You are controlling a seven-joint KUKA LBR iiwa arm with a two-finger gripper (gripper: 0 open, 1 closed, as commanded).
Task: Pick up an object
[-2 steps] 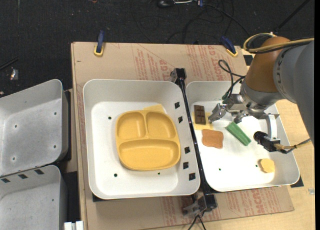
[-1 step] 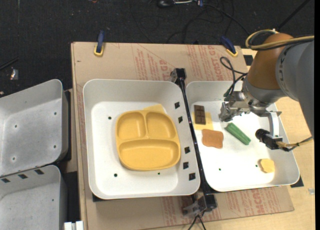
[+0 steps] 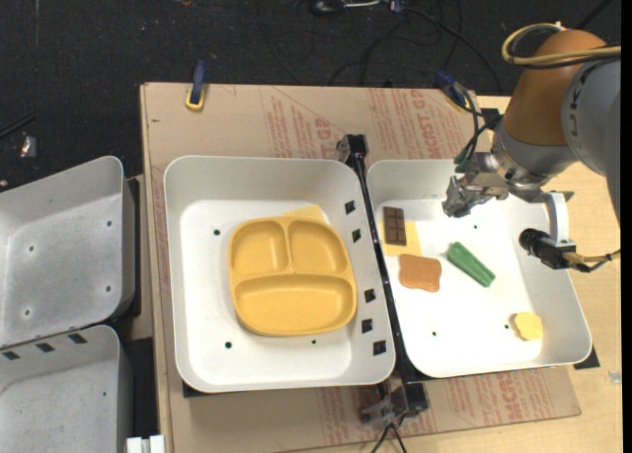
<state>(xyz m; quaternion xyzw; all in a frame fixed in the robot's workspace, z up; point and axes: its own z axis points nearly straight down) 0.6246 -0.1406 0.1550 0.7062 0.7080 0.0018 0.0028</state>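
The green wedge (image 3: 471, 264) lies just below the jaws (image 3: 460, 203), slightly rightward, its long axis running diagonally; whether they stand apart I cannot tell.

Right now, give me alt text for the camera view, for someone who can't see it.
A grey robot arm's gripper hovers over the right bin, which holds a green piece, orange piece, brown bar and yellow piece. The left bin holds a yellow divided tray.
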